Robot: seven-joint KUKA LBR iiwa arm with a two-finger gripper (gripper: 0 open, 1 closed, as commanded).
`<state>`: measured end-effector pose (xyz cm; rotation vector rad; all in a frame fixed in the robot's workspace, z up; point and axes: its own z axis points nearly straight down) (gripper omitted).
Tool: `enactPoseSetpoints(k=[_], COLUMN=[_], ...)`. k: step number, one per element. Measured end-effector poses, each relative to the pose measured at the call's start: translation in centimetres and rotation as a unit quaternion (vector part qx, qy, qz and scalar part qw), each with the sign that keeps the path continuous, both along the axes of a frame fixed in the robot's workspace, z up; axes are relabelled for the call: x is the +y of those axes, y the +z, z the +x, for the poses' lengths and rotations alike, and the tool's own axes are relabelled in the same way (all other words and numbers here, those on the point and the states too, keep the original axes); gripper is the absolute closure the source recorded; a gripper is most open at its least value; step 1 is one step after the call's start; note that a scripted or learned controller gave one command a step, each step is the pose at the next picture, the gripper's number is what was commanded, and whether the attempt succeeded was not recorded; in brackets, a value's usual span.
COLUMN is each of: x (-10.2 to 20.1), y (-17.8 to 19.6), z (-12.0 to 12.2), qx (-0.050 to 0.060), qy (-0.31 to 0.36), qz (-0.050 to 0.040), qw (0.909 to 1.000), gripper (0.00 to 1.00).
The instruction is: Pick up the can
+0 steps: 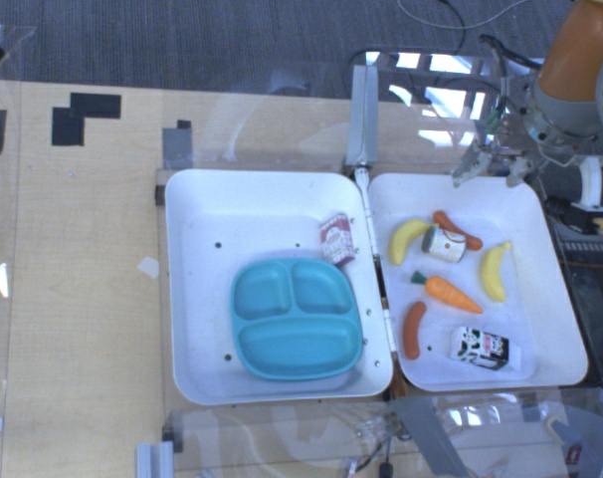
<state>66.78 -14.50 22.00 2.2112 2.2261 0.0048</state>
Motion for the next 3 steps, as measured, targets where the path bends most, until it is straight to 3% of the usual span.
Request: enactPoseSetpoints(k=[1, 2, 3], x=[5.6, 2.3, 5.7], y=[-9.1, -7.9, -11.4], z=[-3.8, -4.0, -1.3], qx=[0.001, -0.001, -0.017], qy=[-0.046, 0.012, 0.071], qz=[0.0006, -0.0003, -0.0017], qw=[0.9989, 0.9999, 0.9974], gripper=[0.00, 0.00, 0.00])
